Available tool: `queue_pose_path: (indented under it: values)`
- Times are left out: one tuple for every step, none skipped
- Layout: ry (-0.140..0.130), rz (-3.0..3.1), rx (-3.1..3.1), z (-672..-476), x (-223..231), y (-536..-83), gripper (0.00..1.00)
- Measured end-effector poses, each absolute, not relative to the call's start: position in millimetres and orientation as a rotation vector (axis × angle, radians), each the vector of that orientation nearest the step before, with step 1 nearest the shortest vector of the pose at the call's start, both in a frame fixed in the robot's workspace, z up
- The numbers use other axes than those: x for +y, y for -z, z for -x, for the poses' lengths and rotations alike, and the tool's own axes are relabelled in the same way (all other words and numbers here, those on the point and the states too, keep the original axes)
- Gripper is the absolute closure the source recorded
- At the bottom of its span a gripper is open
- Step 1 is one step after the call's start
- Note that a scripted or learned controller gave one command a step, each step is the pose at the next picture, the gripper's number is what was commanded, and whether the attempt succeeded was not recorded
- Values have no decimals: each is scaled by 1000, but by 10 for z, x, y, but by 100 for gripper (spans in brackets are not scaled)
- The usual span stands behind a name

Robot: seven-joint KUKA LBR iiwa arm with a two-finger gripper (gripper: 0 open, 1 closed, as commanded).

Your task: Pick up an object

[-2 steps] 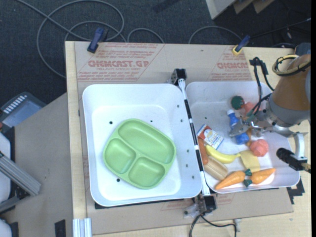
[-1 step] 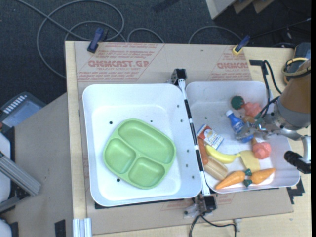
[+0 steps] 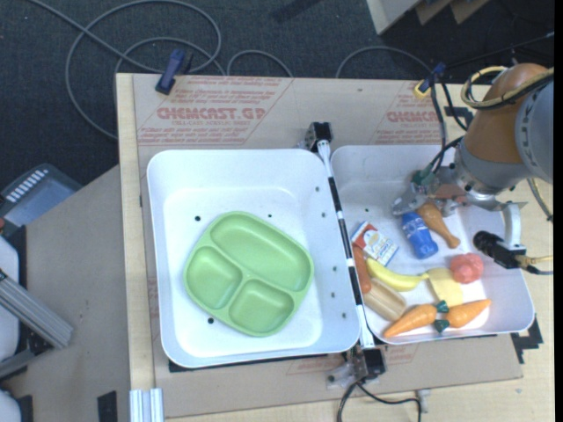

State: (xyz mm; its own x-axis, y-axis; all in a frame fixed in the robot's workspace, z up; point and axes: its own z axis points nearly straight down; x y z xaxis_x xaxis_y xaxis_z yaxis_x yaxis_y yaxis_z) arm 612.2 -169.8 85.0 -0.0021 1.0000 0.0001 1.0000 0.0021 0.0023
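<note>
The arm enters from the right and bends down into the right bin (image 3: 519,310), its pincer (image 3: 426,192) low over the bin's upper middle. Whether the pincer is spread or pressed together cannot be told; its tips are lost in clutter and nothing is visibly held. Directly beside it lie two candidates: a blue bottle-like item (image 3: 419,234), just below the pincer with its long axis running down and slightly right, and an orange-brown drumstick-shaped piece (image 3: 440,224) touching or nearly touching the bottle on its right, lying on a similar slant. Further toward the near edge sit a small printed packet (image 3: 376,244), a banana (image 3: 396,277), a pink rounded item (image 3: 467,267) and two carrots (image 3: 440,315), all well apart from the pincer. The left bin (image 3: 167,183) carries a green divided plate (image 3: 249,272). Judgement: the bottle is the nearest target, and a grasp would need to close across its narrow width, square to that slanted axis; crowding by the drumstick risks a fouled grip.
</note>
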Motion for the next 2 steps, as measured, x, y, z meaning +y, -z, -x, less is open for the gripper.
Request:
queue_pose_path:
  values:
    - [1, -2223, 2222, -5511, -1687, -843, 0]
    - [-3, -2220, 2217, -5528, -1690, -962, 100]
